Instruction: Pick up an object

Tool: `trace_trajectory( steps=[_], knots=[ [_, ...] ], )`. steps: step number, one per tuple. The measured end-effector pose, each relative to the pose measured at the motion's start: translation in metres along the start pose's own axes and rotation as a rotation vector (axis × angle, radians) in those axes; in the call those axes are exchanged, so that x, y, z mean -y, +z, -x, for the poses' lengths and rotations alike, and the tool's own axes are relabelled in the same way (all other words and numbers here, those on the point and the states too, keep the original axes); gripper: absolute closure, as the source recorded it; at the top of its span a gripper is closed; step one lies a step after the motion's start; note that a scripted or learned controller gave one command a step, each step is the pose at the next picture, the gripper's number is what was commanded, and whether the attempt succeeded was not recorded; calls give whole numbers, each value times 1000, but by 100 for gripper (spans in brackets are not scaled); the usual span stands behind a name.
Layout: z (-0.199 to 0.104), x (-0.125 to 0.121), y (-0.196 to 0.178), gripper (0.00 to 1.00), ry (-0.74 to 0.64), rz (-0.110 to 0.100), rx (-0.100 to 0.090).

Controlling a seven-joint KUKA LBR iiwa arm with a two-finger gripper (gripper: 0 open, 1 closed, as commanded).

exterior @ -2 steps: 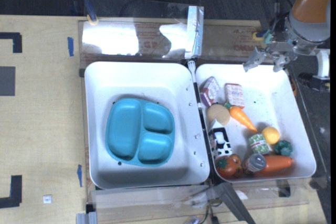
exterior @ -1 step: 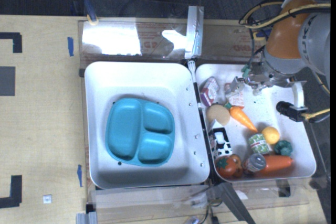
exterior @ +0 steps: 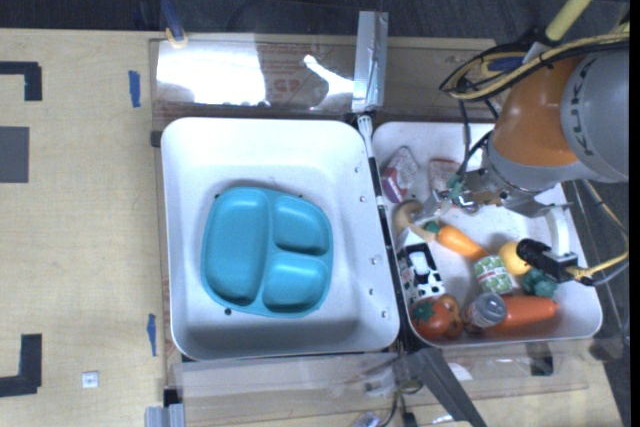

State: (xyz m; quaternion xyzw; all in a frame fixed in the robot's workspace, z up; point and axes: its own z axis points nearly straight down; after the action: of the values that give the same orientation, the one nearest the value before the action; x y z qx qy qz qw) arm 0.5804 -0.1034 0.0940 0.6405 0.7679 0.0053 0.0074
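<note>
Fingers' spread I cannot tell above glossy carrots, beside the smooth blue compartment tray.

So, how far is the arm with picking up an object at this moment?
Done: the arm has reached over the right bin, where the toys lie. In hand: nothing I can confirm; the gripper sits low near the small carrot, but no object shows between its fingers. Left: grasp and lift one. The left bin holds a blue divided plate.
</note>
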Motion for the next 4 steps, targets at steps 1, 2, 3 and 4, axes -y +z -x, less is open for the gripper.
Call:
trace_trajectory(
  steps=[1, 2, 3, 4],
  knots=[
    [8, 40, -1, 0, -198, 4, 1],
    [5, 43, 0, 0, -125, 3, 3],
    [69, -17, 0, 0, -45, 3, 4],
    [30, 40, 0, 0, -47, -1, 0]
  ],
)
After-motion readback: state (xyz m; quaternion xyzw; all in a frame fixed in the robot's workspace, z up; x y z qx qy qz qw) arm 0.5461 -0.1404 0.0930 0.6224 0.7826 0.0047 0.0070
